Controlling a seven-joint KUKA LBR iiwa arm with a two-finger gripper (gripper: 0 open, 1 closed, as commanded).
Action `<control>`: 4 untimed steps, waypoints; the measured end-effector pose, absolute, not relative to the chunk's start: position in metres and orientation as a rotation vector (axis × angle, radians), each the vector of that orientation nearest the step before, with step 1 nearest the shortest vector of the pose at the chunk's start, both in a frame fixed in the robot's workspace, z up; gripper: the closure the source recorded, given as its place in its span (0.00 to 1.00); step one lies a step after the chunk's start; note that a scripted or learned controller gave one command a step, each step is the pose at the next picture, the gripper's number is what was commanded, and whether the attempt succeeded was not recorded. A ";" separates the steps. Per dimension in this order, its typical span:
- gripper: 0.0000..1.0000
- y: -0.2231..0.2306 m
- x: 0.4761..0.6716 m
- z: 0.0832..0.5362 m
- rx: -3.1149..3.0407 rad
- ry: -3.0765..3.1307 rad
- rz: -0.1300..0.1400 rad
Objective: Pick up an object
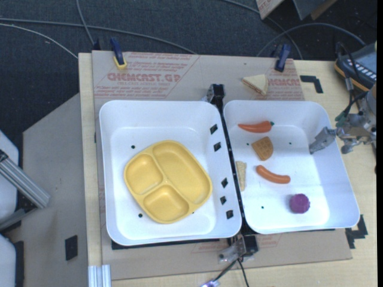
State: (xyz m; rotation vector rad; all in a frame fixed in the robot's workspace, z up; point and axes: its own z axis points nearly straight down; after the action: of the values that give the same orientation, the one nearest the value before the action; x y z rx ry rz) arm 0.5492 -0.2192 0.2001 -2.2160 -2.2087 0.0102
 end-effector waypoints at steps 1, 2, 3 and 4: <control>0.00 -0.219 0.553 0.207 -2.220 -2.221 0.000; 0.00 -0.215 0.553 0.165 -2.217 -2.218 0.003; 0.00 -0.213 0.554 0.102 -2.216 -2.217 0.003; 0.00 -0.211 0.555 0.084 -2.216 -2.219 -0.001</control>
State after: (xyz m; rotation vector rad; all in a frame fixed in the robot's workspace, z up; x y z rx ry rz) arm 0.5546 -0.2112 0.0841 -2.2161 -2.2188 -0.0006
